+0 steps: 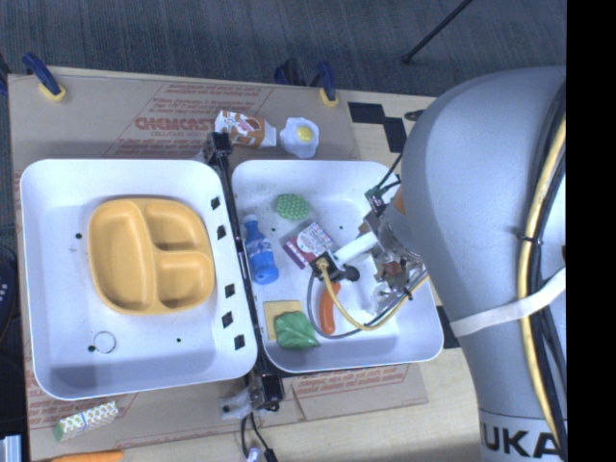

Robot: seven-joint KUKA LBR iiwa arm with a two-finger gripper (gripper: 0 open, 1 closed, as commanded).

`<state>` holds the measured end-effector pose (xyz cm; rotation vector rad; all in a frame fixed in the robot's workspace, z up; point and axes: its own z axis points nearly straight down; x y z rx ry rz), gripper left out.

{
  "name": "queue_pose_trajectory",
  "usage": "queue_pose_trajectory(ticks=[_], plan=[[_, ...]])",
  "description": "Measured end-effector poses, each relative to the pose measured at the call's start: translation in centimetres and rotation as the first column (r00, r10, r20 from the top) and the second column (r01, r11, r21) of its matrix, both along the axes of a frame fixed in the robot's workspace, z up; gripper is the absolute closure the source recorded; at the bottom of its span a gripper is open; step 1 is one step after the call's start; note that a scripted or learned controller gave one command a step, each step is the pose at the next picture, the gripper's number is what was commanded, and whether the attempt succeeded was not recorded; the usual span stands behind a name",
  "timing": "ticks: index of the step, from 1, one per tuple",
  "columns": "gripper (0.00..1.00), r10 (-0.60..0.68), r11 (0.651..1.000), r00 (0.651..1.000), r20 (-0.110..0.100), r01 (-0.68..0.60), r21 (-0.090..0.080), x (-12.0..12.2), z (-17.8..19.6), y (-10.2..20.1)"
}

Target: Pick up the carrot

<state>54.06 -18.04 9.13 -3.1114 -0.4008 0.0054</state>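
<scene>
The carrot [327, 310] is a small orange stick lying upright in the view, in the near middle of the right bin [414, 346]. A yellow cable loops around it. My gripper [391, 271] hangs over the right side of that bin, a little right of and beyond the carrot's top end. The big grey arm covers the bin's right edge. Nothing shows held in the gripper.
In the right bin lie a blue bottle [258, 254], a green round piece [292, 205], a maroon packet [309, 243] and a green lump on a yellow pad [292, 325] just left of the carrot. The left bin [43, 354] holds a yellow divided plate [151, 254]. A toy egg [300, 138] sits behind the bins.
</scene>
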Motion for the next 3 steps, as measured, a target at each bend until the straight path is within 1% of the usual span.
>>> queue_pose_trajectory(ticks=[1,2,3], plan=[[0.0,0.048,0.999,0.999,-0.001,-0.048,0.002,-6.5,2.7,4.6],[1.0,0.056,0.998,0.998,-0.005,-0.056,0.008,-6.5,3.7,4.7],[1.0,0.027,1.0,1.0,0.0,-0.027,0.002,-4.9,10.0,11.0]])
